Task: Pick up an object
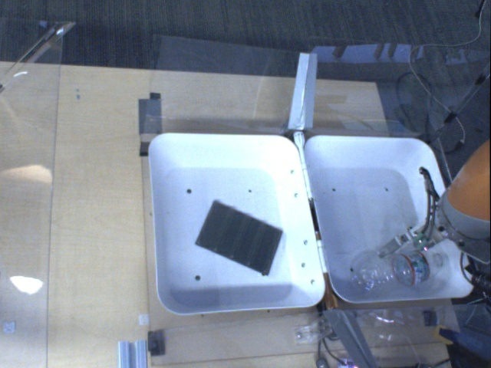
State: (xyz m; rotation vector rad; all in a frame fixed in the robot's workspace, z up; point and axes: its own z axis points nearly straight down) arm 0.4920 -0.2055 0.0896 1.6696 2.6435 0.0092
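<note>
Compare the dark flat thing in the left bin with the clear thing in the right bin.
The dark flat rectangle is opaque and near black; the clear bottle-like object is see-through with some colour inside. The rectangle lies flat at a slant mid-floor in the left bin; the clear object lies on its side near the front edge of the right bin. The rectangle sits alone; the clear object is right beside the claw. Each rests on a white bin floor.

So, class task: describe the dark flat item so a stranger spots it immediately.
Find the two white bins; take the left bin. On its floor lies a dark grey flat rectangle, turned at an angle. Unlike the clear plastic object in the right bin, it is opaque and ribbed.
</note>
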